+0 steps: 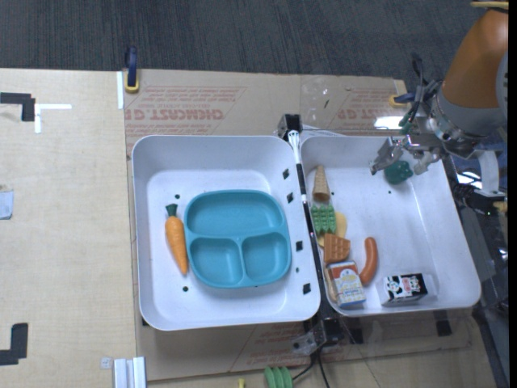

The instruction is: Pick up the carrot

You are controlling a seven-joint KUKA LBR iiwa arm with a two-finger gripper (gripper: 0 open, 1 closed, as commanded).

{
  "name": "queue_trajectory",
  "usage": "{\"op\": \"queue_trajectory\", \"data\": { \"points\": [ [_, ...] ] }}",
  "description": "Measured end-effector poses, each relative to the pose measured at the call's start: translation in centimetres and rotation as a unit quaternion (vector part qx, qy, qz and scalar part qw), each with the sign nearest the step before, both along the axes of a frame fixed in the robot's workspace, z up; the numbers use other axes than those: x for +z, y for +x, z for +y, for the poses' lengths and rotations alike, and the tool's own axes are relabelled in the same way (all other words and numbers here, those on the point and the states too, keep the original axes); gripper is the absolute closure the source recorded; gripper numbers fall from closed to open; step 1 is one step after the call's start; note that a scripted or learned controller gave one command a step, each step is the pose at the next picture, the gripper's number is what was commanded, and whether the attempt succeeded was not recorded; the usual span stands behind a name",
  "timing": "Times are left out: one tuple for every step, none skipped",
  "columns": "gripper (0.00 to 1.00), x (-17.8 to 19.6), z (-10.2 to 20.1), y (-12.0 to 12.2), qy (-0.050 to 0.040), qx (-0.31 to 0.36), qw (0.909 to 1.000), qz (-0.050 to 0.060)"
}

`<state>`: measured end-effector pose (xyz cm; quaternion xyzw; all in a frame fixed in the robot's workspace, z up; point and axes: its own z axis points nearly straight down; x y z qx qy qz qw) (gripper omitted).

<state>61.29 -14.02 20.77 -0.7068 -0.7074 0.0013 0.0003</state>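
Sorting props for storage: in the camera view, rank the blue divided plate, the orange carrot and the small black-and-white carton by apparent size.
1. Blue divided plate, by far the largest.
2. Orange carrot, long and slim.
3. Small black-and-white carton, shorter than the carrot but thicker, so this pair is close.

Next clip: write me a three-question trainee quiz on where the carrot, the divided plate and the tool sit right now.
1. True or false: the carrot lies inside a compartment of the blue plate.
2. Which bin holds the carrot? A) the left bin B) the right bin C) neither
3. Fill in: the tool hangs over the far part of the ____ bin, above a small teal object.

Key
1. False: it lies on the bin floor beside the plate's left edge.
2. A.
3. Right, so it is well away from the carrot.
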Motion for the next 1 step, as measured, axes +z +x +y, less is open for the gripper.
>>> {"op": "queue_trajectory", "data": {
  "points": [
    [0.00,-11.58,3.28,-5.28,0.0002,-0.028,0.9996,-0.001]
  ]
}}
